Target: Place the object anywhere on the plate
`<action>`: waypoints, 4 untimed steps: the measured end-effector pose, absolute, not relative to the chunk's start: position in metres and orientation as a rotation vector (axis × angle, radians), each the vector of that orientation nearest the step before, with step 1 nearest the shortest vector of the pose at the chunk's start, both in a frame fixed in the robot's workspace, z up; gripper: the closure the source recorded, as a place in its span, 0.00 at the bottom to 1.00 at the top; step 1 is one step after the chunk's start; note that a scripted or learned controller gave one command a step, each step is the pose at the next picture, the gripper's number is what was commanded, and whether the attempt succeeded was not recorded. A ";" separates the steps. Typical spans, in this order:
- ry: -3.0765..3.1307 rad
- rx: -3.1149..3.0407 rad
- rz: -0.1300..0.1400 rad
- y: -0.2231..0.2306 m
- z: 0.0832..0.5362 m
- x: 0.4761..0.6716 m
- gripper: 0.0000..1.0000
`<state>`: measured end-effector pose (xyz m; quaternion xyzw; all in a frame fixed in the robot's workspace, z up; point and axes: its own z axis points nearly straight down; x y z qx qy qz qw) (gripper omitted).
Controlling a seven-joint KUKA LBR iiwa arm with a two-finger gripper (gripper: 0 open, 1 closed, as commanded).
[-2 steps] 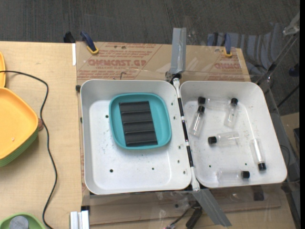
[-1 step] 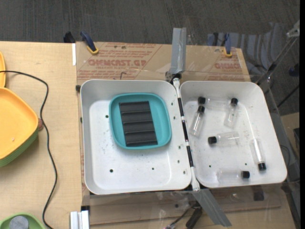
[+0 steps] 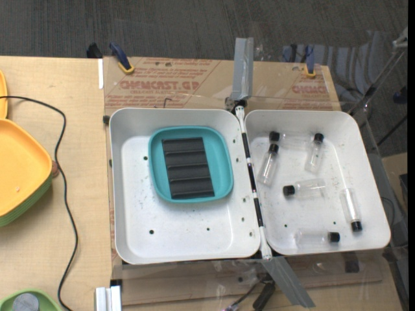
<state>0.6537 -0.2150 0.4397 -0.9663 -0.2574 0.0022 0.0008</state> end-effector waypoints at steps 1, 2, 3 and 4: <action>-0.603 -3.082 0.006 -0.221 0.440 0.653 0.00; -0.359 -3.119 0.009 -0.222 0.439 0.649 0.00; -0.318 -3.123 0.008 -0.223 0.439 0.648 0.00; -0.320 -3.123 0.006 -0.222 0.439 0.653 0.00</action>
